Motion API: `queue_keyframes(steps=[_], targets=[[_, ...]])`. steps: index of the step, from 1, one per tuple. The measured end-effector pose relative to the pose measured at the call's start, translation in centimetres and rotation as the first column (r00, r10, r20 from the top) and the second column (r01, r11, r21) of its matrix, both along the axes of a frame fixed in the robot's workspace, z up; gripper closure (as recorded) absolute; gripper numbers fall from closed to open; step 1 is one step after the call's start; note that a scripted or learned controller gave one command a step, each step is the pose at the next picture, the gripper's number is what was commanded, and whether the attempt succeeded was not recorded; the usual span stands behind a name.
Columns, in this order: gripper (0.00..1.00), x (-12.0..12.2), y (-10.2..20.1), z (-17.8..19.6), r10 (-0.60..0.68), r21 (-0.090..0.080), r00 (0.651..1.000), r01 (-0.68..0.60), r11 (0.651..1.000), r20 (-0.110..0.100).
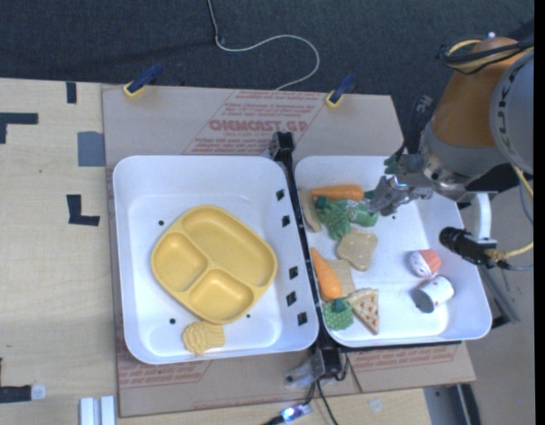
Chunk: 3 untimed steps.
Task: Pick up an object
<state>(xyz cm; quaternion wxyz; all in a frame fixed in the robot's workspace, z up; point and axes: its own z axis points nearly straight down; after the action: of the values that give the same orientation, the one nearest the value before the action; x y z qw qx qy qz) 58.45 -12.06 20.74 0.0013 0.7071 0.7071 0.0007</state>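
Jaws (381, 197), grip state unclear, hover just beside the green broccoli (336, 216) and carrot (337, 191)

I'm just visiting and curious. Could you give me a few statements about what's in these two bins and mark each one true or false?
1. The yellow divided plate lies in the left bin. True.
2. The pizza slice lies on the yellow plate. False: it lies in the right bin, near its front edge.
3. The end effector is over the right bin, beside the green leafy toy. True.
4. Both carrots lie in the left bin. False: one carrot and the other carrot are both in the right bin.
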Motion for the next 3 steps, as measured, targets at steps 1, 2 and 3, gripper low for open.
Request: queue_keyframes(steps=[1, 2, 3], targets=[[1.0, 0.0, 0.0, 1.7, 0.001, 0.001, 1.0, -0.001, 1.0, -0.003], [1.0, 1.3, 6.2, 1.2, 0.006, 0.001, 1.0, -0.006, 1.0, -0.004], [1.0, 2.4, 11.4, 2.6, 0.004, 0.002, 1.0, -0.004, 1.0, -0.004]])
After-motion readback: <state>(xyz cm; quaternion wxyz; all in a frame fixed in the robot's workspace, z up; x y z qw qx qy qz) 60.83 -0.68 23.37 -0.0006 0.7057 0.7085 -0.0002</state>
